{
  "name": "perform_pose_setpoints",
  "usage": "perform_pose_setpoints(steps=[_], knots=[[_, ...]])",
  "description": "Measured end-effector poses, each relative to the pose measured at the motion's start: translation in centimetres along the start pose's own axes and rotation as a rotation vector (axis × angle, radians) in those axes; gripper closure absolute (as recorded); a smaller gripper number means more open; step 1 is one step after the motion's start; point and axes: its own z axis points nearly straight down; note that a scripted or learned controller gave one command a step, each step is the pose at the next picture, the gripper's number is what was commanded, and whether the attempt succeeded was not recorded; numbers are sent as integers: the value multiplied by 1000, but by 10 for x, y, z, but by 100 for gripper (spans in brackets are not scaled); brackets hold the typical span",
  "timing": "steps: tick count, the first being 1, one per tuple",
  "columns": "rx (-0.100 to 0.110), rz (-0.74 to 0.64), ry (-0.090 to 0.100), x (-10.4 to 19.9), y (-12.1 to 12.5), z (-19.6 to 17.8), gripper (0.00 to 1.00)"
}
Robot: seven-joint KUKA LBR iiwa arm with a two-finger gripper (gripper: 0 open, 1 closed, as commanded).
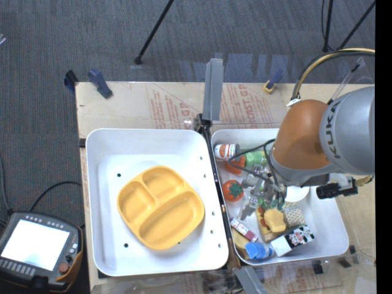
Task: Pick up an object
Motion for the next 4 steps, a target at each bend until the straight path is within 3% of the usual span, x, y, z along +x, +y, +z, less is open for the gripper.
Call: perform_pose_setpoints(steps=[1, 2, 3, 4], knots=[[0, -24, 0, -54, 16, 0, 0], [0, -37, -3, -94, -93, -1, 0], [-3, -132, 0, 6, -14, -1, 0], [-1, -49, -2, -29, 0, -1, 0]])
